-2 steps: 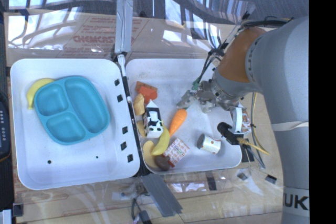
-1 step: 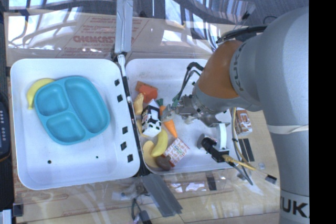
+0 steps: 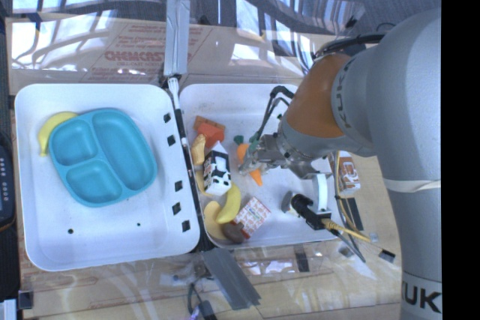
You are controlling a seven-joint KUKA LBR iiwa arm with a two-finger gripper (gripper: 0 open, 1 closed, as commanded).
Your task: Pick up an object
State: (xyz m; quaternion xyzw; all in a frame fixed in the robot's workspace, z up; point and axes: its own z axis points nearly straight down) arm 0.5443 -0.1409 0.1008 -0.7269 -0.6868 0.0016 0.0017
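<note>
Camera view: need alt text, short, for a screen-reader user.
A grey robot arm reaches from the right into the right bin, its tool low over a small orange piece amid scattered toy food. The left bin holds a blue divided plate with a yellow banana at its edge.

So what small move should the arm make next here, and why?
Probably a short straight descent: the hand sits low in the right bin right over the small orange carrot piece, with the cow toy a little to the side. I can't judge its opening.
</note>
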